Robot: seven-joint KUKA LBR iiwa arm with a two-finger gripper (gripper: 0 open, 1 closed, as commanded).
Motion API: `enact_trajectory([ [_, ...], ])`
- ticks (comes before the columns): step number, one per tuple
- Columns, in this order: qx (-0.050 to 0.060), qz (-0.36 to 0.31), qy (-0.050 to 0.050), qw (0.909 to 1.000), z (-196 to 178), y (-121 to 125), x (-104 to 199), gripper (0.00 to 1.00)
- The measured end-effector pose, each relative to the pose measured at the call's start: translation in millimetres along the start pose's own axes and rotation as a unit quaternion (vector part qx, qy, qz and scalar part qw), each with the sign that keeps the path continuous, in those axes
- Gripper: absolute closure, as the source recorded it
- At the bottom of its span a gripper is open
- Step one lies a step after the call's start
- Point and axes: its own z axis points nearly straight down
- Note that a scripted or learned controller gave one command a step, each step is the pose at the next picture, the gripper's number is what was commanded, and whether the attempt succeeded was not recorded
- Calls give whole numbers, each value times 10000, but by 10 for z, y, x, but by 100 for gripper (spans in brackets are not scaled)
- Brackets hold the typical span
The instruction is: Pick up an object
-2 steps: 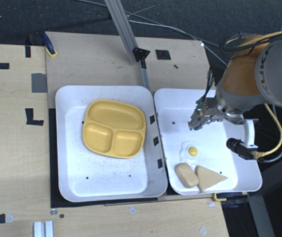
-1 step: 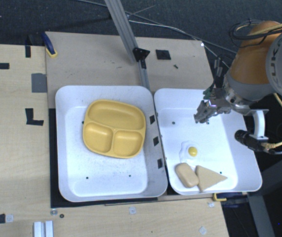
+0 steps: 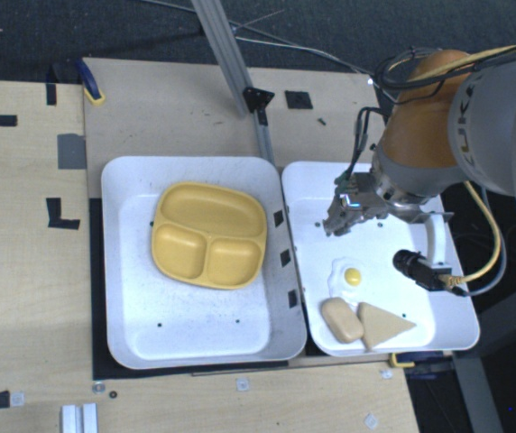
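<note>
Yellow-yolked fried egg (image 3: 347,276) lies just below my tool (image 3: 341,216), in the right bin (image 3: 308,242); I can't tell the tool's state. I judge this the approach: next, descend squarely over it.

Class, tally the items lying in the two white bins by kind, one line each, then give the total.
Yellow divided plate: 1
Fried egg: 1
Tan bread roll: 1
Tan wedge slice: 1
Total: 4
</note>
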Motion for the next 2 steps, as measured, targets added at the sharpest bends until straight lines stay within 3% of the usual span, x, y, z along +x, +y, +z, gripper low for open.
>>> enact_trajectory([
  [2, 0, -6, 1, 10000, 106, -78, 1013, 100],
])
